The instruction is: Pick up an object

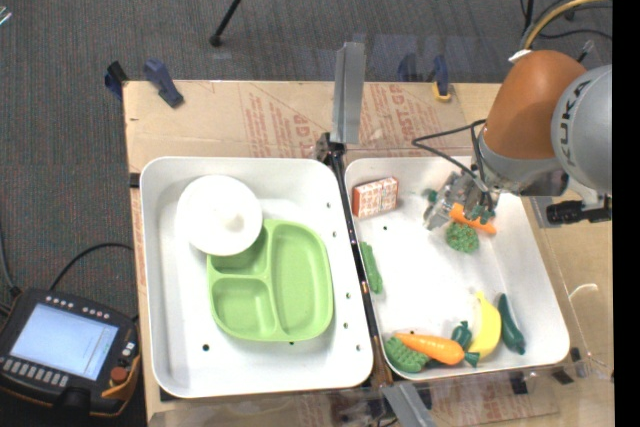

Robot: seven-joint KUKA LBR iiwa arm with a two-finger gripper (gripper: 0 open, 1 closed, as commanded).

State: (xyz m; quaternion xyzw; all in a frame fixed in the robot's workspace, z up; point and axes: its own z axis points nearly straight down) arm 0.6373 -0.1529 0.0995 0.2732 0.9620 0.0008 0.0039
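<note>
tool [462, 205] in the right bin [425, 260], pinching an orange carrot [474, 220] above broccoli [461, 237].

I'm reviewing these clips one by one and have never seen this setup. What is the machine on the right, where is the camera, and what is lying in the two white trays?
The grey and orange machine is a robot arm reaching in from the right. Its gripper is low over the far part of the right bin, by a small orange carrot piece and a broccoli floret. I cannot tell whether it holds anything. The single camera looks down from above at a slant.

The left bin holds a green divided tray with a white bowl overlapping its corner. The right bin also holds a small red box, a green pod, a banana, a bigger carrot and a dark green vegetable.
</note>
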